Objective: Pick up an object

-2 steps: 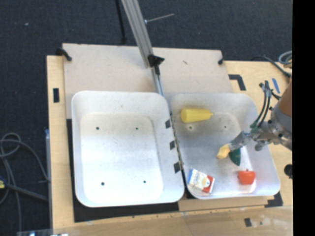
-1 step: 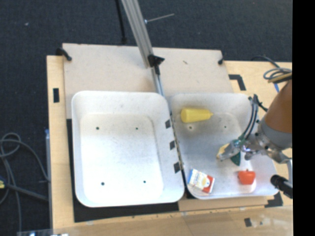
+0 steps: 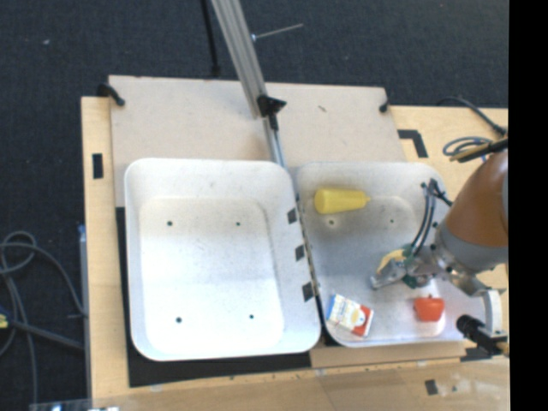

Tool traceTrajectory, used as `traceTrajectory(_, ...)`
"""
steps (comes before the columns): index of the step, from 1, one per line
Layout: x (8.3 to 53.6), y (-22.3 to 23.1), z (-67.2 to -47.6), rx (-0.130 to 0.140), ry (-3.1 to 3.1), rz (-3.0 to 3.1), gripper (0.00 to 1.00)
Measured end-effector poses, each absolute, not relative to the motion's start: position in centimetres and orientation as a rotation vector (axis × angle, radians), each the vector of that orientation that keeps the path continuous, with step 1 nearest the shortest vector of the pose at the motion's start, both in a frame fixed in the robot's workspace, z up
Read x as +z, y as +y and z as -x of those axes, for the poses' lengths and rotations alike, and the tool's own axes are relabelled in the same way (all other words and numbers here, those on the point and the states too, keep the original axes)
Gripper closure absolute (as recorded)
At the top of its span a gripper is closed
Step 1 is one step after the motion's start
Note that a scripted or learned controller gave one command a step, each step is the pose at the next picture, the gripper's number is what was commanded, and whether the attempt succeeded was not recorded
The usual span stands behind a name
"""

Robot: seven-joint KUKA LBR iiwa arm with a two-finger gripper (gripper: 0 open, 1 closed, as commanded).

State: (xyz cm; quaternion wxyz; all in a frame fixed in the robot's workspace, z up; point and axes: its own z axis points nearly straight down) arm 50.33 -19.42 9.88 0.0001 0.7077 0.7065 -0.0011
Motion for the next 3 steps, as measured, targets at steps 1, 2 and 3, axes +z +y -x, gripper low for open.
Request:
traceTrajectory(1, 11.2, -19.5, -50.6, 0.005, 2.208, -2.225, 1.0)
traceTrajectory(2, 16.3, -19.4, -51.7, 0.005, 2.219, -2.213, 1.0)
traceTrajectory(3, 21.2, -19.6, -51.9, 0.005, 2.22, -2.212, 1.0)
